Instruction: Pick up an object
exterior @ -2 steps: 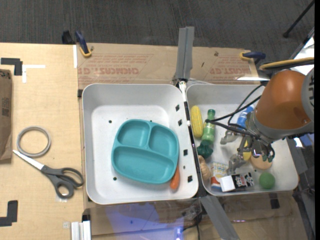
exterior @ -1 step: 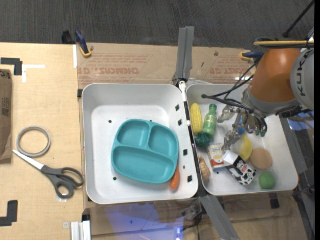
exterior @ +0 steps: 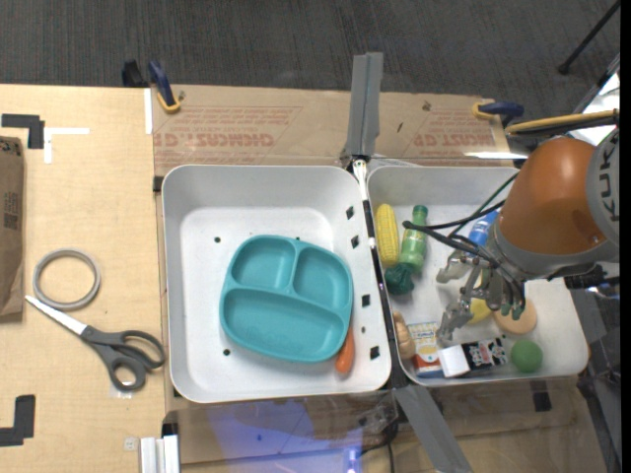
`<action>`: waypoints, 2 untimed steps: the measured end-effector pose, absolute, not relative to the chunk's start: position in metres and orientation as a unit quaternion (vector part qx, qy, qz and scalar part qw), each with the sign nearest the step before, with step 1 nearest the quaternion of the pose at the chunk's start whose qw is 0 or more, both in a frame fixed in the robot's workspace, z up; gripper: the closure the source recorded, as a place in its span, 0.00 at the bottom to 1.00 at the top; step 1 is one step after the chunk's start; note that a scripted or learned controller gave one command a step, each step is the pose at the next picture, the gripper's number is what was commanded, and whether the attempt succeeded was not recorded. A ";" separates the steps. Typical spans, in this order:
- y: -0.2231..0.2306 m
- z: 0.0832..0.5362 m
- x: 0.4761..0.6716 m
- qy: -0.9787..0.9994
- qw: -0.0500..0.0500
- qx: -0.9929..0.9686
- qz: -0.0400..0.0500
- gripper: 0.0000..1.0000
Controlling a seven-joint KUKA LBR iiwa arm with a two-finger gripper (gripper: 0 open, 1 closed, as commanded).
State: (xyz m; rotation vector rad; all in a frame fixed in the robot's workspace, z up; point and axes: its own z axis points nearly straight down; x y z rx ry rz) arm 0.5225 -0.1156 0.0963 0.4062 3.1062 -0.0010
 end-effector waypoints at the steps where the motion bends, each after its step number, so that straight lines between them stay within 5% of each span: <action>1: -0.115 0.106 0.523 0.992 0.003 0.128 0.000 1.00; 2: -0.115 0.106 0.523 0.992 0.003 0.128 0.000 0.00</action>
